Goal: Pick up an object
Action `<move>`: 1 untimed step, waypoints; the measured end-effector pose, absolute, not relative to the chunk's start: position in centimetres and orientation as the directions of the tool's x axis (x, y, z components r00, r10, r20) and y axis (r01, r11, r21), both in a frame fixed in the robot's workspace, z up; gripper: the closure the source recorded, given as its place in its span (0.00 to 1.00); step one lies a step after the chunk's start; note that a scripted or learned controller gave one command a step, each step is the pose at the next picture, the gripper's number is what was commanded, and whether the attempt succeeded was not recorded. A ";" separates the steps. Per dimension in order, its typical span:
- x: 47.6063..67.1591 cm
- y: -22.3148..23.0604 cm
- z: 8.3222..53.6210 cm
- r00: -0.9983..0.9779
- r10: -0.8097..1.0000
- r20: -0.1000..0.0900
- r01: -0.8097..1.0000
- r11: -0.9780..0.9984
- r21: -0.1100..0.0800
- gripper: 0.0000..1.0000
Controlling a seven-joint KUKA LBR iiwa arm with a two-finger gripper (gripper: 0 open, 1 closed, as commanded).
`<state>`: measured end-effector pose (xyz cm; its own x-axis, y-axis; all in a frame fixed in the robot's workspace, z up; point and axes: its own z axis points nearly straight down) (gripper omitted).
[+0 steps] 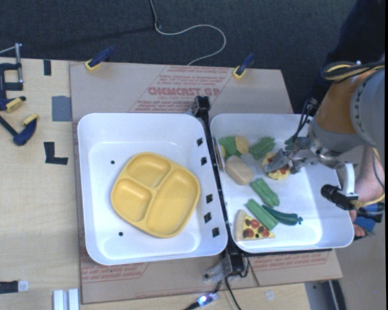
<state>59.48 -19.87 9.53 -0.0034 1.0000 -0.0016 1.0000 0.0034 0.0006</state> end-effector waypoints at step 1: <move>59.9 -19.8 15.9 -0.002 1.000 -0.001 1.000 0.002 0.005 1.00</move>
<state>59.89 -19.81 15.87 -0.0019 1.0000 -0.0012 1.0000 0.0019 0.0051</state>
